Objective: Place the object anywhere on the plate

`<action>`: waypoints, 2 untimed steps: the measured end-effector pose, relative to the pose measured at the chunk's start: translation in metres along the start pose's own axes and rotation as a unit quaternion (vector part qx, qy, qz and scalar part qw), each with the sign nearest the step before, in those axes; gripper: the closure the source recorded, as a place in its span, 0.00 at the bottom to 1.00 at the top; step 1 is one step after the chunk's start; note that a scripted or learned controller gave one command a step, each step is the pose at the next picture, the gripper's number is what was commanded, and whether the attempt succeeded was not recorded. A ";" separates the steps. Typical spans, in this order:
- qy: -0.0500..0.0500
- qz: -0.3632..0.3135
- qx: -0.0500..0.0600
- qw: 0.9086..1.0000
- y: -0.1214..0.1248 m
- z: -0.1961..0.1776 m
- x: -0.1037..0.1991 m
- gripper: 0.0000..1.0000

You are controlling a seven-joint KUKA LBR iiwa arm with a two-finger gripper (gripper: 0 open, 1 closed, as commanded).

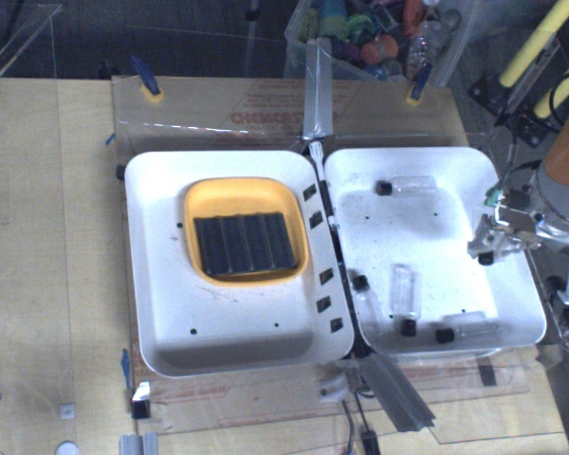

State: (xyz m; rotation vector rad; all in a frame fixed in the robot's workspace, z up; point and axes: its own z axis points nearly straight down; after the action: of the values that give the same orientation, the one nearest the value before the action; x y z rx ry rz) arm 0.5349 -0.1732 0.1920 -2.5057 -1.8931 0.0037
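A pale wooden bench (47, 254) fills the view, with dark floor beyond its far edge. On it lie 2 shallow white bins side by side, resting on a clear sheet clipped down with blue clamps (150, 85) at the far corners. A metal divider strip (315, 102) runs between the bins. The left bin (152, 254) holds a yellow plate (245, 195) with rounded corners; a dark ribbed rectangular insert (245, 241) lies flat on the plate. The right bin (427, 235) holds 3 clear plastic vials with black caps: 1 near the far wall (405, 188), 1 near the middle (402, 287), pointing toward the near wall, and 1 along the near wall (467, 326). All 3 vials lie apart from the plate. The gripper (488, 245) hangs over the right rim of the right bin; whether its fingers are apart or together cannot be told. Beyond the bench stands a clear tub of coloured toys (379, 17).
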 end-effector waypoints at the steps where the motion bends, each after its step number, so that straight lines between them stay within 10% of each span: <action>1: 0.000 0.000 0.000 1.000 0.000 0.000 0.000 0.00; 2: 0.000 0.003 -0.001 1.000 0.042 -0.018 -0.025 0.00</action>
State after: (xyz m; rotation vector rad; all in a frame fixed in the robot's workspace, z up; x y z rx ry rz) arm 0.5683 -0.2085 0.2102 -2.5131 -1.8859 0.0015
